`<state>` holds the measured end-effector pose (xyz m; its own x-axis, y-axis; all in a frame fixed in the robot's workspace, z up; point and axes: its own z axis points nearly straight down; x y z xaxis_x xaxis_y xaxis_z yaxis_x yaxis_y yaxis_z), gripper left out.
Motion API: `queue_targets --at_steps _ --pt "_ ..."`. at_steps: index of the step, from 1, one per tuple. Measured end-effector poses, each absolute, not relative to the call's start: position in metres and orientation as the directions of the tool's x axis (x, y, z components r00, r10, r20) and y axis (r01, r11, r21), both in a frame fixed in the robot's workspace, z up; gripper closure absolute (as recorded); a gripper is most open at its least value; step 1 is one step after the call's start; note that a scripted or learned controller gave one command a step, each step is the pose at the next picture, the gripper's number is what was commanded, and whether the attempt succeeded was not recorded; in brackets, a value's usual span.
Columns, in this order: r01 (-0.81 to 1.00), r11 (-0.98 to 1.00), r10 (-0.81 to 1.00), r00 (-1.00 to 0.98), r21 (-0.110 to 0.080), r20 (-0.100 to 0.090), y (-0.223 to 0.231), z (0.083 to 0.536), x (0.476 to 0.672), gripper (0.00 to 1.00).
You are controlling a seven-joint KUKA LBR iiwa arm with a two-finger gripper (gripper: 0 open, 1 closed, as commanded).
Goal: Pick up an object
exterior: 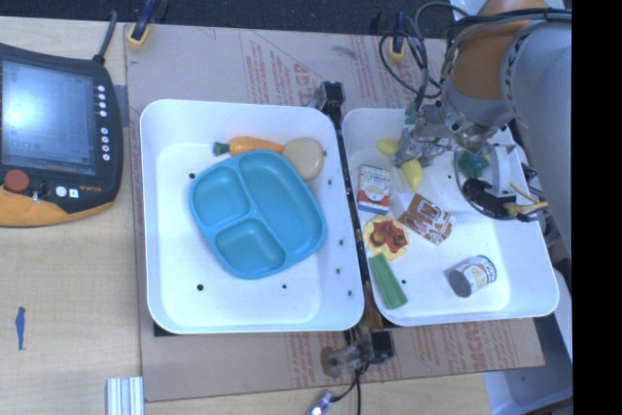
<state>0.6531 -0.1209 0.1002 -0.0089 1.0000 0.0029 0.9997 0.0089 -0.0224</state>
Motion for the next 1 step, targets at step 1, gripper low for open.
queue_targets --at_steps 1 --pt "1.0 0.006 1.0 -0.006 -0.001 0.001 -0.0221 0.193 0.6343 1.0"
